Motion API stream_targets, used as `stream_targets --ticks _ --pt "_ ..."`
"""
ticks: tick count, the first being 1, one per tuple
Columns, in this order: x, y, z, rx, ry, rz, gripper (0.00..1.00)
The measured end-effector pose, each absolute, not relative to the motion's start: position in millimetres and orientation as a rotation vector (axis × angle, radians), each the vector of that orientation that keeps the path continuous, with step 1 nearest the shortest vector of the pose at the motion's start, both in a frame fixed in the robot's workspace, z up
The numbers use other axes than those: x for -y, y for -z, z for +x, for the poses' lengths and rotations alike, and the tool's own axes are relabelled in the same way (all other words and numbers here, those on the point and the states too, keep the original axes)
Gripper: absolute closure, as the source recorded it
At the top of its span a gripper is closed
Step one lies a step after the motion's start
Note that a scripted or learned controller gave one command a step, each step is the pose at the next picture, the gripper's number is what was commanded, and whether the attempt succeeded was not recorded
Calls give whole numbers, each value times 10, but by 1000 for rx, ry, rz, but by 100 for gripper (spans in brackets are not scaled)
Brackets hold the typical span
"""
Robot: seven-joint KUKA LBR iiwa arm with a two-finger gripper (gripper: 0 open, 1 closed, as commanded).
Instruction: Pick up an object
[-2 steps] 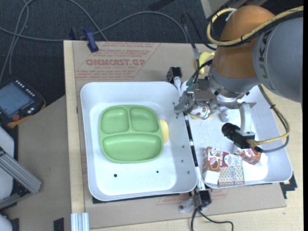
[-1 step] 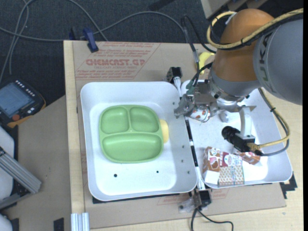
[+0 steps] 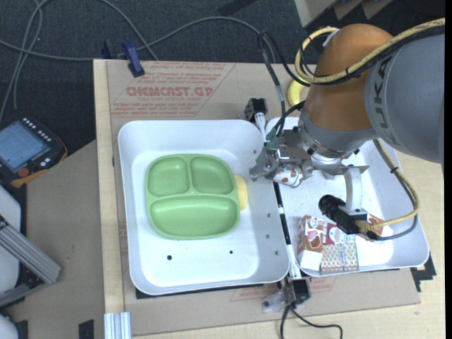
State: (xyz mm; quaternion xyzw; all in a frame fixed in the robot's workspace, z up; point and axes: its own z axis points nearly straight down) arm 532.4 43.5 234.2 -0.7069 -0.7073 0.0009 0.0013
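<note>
My gripper [image 3: 277, 164] hangs low over the near-left part of the right bin [image 3: 395, 249], close to the wall between the two bins. A small white and red object [image 3: 291, 177] sits right at the gripper's lower side; whether it is held is hidden. A flat printed packet [image 3: 329, 244] in red, brown and blue lies at the front of the right bin, clear of the gripper. In the left bin [image 3: 134, 147] lies a green divided plate [image 3: 192, 195], and a yellow thing [image 3: 242, 192] peeks out at its right edge.
The arm's orange and grey body covers most of the right bin's back half. A yellow object [image 3: 296, 91] shows behind the arm at the bin's far edge. Cables and a handheld pendant [image 3: 25, 149] lie off the bench to the left.
</note>
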Motion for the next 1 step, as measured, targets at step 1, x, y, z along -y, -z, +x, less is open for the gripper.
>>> stream_targets --ticks 1 --pt "-145 -2451 5321 2222 1 -2223 100"
